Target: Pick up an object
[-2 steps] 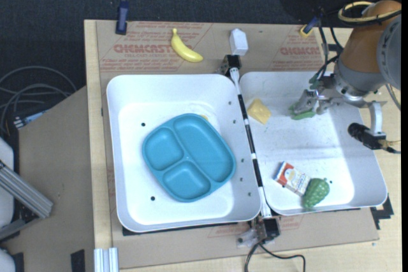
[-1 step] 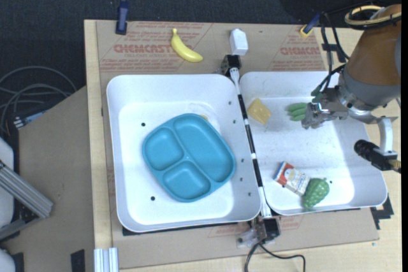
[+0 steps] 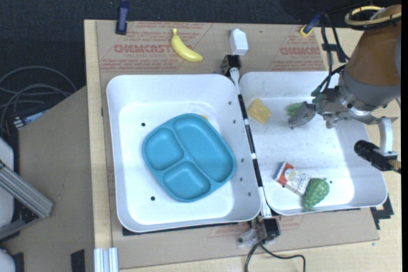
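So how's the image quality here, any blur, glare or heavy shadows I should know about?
In the camera view, lighting is even and soft; the white bins read bright without washing out. The blue tray shows only faint sheen. Focus is slightly soft overall, and the gripper looks smeared. Shadows are weak, and the carpet around the bench is dark.

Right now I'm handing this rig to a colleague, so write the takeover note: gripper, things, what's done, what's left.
Gripper: low in the right bin, near its back wall, next to a green item; whether it grips anything is not visible.
Right bin also holds: yellow block at back left, red-and-white packet and green toy at front.
Left bin: blue tray.
Banana lies on the bench behind the bins.
Done: arm has reached into the right bin.
Left: secure one object and lift it clear.
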### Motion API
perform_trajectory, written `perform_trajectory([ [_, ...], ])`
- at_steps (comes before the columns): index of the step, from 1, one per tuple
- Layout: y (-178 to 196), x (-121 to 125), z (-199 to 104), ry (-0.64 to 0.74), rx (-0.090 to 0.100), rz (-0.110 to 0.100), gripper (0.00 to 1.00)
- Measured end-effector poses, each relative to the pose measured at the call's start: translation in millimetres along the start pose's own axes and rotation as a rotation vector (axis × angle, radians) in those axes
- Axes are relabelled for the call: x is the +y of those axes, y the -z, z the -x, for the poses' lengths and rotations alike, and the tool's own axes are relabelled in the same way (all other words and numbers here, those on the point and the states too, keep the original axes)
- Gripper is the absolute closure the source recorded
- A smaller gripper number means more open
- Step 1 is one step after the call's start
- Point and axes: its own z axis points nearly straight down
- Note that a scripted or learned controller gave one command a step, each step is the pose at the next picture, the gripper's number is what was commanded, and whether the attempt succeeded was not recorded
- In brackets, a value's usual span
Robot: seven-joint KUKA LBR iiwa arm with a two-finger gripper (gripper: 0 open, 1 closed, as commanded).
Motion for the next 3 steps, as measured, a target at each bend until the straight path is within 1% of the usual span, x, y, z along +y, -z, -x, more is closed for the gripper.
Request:
perform_trajectory([
  [1, -84.2, 60.1, 21.2, 0.0, -0.002, 0.001, 0.0],
  [2, -71.7, 105.3, 27.1, 0.001, -0.002, 0.004, 0.0],
  [3, -83.5, 62.1, 1.6, 0.0, 0.0, 0.0, 0.0],
])
